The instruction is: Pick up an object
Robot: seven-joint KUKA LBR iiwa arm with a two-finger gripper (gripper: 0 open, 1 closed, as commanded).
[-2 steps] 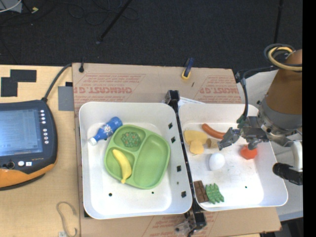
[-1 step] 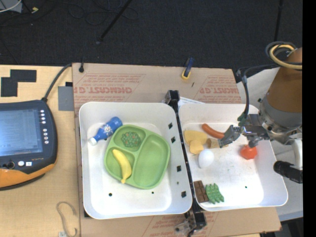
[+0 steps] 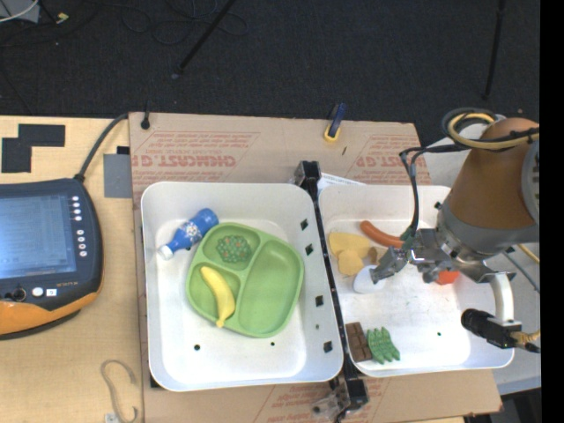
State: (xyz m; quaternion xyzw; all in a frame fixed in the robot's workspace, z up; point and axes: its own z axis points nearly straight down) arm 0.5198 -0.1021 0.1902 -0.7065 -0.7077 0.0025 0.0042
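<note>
While the arm (image 3: 493, 192) reaches in from the right, its gripper (image 3: 394, 263) sits low over the right bin (image 3: 414, 346), near that bin's left half. Whether the gripper is apart or together cannot be told at this angle, and nothing is seen between its tips. Just left of the gripper lie a yellow piece (image 3: 350, 250) and an orange sausage-shaped item (image 3: 381, 233), with a white round object (image 3: 365, 280) directly below the tip. A green ridged item (image 3: 382, 345) and a brown block (image 3: 356, 341) lie side by side at the bin's front left corner. The left bin (image 3: 176, 342) holds a green divided plate (image 3: 251, 280) bearing a banana (image 3: 218, 293), with a blue-and-white bottle (image 3: 188, 233) beside the plate's upper left. A tablet (image 3: 40, 249) rests on the bench to the left.
</note>
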